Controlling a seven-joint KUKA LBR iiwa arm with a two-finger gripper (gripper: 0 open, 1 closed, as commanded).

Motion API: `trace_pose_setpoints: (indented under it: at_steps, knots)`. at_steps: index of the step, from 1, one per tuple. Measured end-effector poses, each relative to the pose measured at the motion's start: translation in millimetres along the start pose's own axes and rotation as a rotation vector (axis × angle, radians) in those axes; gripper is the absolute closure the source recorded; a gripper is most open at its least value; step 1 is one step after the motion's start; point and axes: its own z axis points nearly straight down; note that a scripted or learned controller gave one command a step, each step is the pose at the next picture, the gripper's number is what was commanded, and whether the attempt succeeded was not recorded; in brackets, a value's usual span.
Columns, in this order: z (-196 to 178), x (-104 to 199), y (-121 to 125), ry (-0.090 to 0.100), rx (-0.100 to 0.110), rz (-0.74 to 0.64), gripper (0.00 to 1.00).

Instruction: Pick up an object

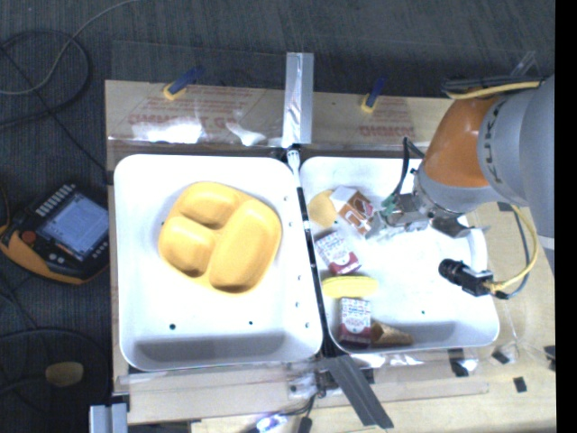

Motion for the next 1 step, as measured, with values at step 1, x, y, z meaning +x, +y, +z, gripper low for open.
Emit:
trace_pose_setpoints:
  at_steps: [1]
  knots:
    - [-104.8,43.7,49.9,-0.006,-0.002,0.035,1.00]
